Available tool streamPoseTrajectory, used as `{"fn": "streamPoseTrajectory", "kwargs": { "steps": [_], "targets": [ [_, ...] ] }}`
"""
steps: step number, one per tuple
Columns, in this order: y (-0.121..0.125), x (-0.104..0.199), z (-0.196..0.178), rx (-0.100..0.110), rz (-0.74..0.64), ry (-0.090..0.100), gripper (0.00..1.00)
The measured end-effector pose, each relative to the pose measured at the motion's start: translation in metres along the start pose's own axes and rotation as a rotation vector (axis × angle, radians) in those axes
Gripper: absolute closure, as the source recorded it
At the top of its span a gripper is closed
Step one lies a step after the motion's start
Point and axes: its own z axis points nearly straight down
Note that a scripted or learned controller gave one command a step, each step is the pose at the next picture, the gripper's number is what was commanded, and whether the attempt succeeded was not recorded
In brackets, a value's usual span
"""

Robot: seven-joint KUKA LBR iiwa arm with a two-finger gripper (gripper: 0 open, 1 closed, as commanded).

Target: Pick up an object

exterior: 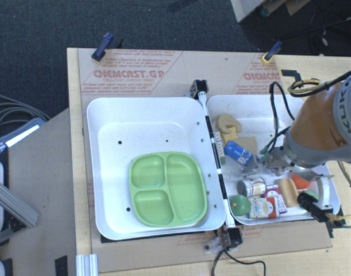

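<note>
The right bin (pixel 253 104) holds a pile of small items. A tan bread-like toy (pixel 226 125) lies at its back left, with a blue can (pixel 239 152) just in front of it. Nearer the front are a small can with a red label (pixel 253 187), a green ball (pixel 239 203), a red and white packet (pixel 265 207), a tan roll (pixel 288 192) and an orange piece (pixel 301 181). My gripper (pixel 262 161) hangs low over the middle of this bin, just right of the blue can and above the small can. Nothing visibly sits in its grasp.
The left bin (pixel 106 119) carries a green divided plate (pixel 166 188). A black divider (pixel 212 142) with clamps runs between the bins. The arm's orange band (pixel 319 122) and cables (pixel 278 105) cover the right bin's right side. Blue (pixel 101 46) and yellow (pixel 272 52) clamps sit on the board's back edge.
</note>
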Motion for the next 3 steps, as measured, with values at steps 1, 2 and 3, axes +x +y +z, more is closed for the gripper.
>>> {"fn": "streamPoseTrajectory", "kwargs": {
  "steps": [1,2,3],
  "targets": [
    [-0.030,0.034,0.009,0.000,-0.002,0.001,0.00],
    [0.038,0.021,-0.017,-0.001,-0.002,0.000,0.00],
    [0.016,0.026,0.010,0.003,-0.001,0.001,0.00]
  ]
}}
